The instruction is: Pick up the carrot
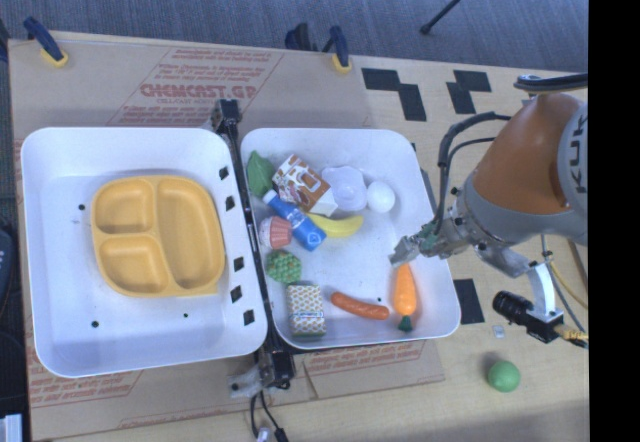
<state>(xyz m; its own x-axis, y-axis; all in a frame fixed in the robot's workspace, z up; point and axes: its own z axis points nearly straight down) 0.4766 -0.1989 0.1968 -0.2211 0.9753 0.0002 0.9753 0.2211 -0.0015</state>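
Orange and tapered, the carrot (403,290) lay in the right bin (428,230), close against its right wall toward the near corner, its green stem end pointing nearer still. I was the arm's gripper (420,243), reaching in from the right and hovering low over that same right edge, just beyond the carrot's far tip, probably placed there so I could drop straight onto it. My metal parts formed a small dark cluster from this high slanted view, and I could not tell how far apart my fingers stood; nothing showed between them, so I judged I held nothing. I could not tell either whether I touched the carrot or merely hung above it. A red-orange sausage (359,306) lay just left of the carrot, near enough that I might catch it by mistake. Farther left in the bin sat a jumble of toy food, among it a banana (340,225) and a small carton (301,184), all well clear of my target. The left bin (40,260) held a yellow divided tray (157,233). A green ball (503,375) rested on the bench outside the bins, near my arm's base.
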